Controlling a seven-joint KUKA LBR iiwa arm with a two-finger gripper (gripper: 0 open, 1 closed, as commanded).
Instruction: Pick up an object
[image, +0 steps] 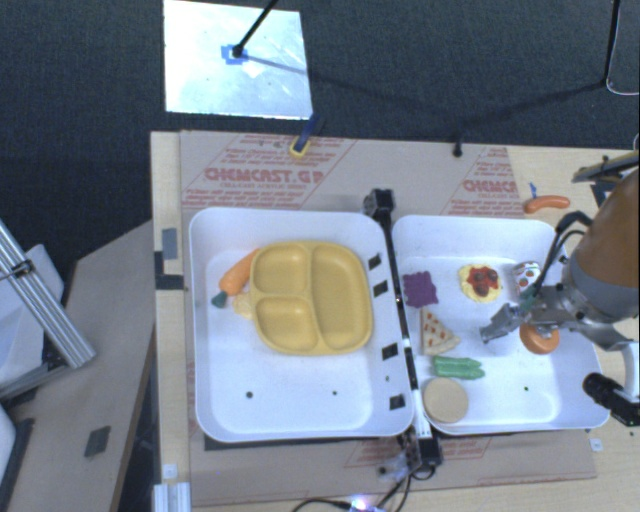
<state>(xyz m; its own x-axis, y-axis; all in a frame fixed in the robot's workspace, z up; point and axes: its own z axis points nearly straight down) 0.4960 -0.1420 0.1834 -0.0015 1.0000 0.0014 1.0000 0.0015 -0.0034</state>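
In the right bin I see a purple toy piece (420, 289), a round yellow disc topped with red sauce (481, 281), a pizza slice wedge (435, 331), a green bean pod (458, 367), a tan round cookie (446, 400) and an orange ring (540, 339) lying flat. In the left bin a yellow divided plate (305, 297) sits with an orange carrot (236, 275) touching its left rim.

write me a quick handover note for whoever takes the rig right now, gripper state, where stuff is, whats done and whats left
Gripper: low over the right bin; nothing seen between its fingers, open or shut unclear.
Right bin: purple piece, pasta plate, pizza slice, green pods, tan disc, orange piece beside the gripper.
Left bin: yellow divided tray, carrot at its left edge.
Done: no pick visible.
Left: grasp and lift one object; the orange piece looks nearest.
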